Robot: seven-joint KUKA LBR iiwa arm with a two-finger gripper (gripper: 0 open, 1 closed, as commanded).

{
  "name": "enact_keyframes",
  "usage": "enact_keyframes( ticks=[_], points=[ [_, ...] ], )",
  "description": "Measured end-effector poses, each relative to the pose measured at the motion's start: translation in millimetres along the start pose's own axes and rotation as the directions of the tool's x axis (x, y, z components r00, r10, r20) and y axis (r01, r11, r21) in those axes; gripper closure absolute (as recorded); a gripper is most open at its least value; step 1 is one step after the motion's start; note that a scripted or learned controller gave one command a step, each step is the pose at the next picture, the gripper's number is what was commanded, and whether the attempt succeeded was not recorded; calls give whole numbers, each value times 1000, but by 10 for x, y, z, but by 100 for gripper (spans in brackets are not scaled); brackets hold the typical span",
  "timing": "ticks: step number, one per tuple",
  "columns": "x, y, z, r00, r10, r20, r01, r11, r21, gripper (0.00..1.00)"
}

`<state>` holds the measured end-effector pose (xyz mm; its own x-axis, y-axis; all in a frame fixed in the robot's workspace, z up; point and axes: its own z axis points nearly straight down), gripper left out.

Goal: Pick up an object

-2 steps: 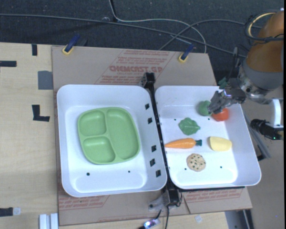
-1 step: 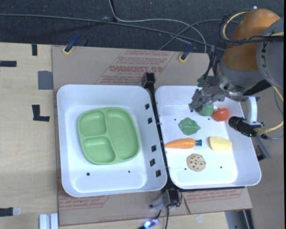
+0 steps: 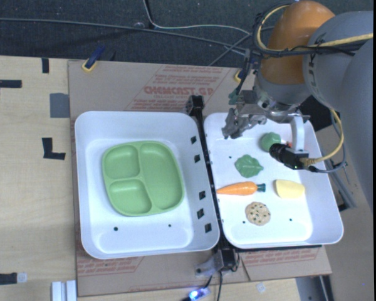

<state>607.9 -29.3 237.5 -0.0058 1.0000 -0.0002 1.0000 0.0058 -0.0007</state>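
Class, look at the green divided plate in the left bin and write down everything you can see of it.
The green divided plate is pale green, matte, plastic-looking, a rounded rectangle with a raised rim. Ridges split it into three compartments: two smaller ones on the left side and one long one on the right. It lies flat, slightly turned, on the floor of the left white bin, near the middle. Nothing lies in it, and it touches only the bin floor.

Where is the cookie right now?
The cookie lies in the right bin, near its front edge, just below the carrot and left of the yellow piece.
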Motion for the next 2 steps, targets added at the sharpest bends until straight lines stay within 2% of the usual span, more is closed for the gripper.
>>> enact_keyframes(
  ticks=[2],
  points=[
    [963,434,-4,1000,1,0,-1,1000,-1,100]
  ],
)
